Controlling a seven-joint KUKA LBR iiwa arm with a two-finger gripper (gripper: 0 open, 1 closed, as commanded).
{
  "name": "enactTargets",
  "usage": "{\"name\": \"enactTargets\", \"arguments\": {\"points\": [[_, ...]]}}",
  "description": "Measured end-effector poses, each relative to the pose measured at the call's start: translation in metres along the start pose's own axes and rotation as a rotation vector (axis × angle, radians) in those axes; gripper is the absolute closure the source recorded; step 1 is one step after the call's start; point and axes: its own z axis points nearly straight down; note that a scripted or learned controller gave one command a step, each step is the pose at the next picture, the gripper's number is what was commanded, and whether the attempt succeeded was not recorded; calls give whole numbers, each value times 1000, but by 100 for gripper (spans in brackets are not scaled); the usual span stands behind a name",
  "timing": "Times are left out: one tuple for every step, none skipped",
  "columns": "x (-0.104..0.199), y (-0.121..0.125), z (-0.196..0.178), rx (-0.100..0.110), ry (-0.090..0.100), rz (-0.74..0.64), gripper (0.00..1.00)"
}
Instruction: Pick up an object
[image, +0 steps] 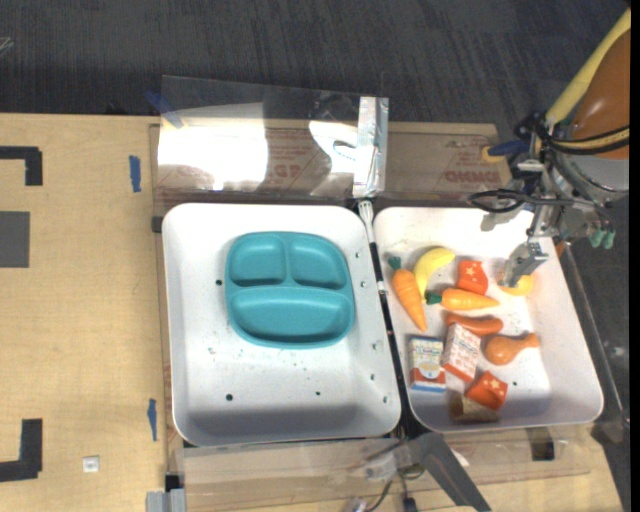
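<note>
The right bin (580, 390) holds several toy foods. Among them are a yellow banana (433, 264), two orange carrots (408, 298) (469, 299), a red piece (471, 273), a brown sausage (476, 323), an orange drumstick (509, 347), two small cartons (427, 362) (461, 352) and a red block (486, 390). My gripper (521, 272) reaches down into the bin's upper right part. It hangs just over a small yellow object (523, 286), which it partly hides. Whether it touches that object is unclear.
The left bin (200, 380) bears a teal divided plate (290, 287). A clear plastic sheet (270, 150) lies behind the bins. Cables and the arm's wrist (565, 190) crowd the right bin's far right corner. A cardboard surface (70, 330) lies to the left.
</note>
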Motion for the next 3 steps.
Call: {"name": "enactTargets", "arguments": {"points": [[-4, 24, 132, -3, 11, 150, 0], [15, 34, 162, 0, -5, 159, 0], [10, 35, 148, 2, -20, 155, 100]]}}
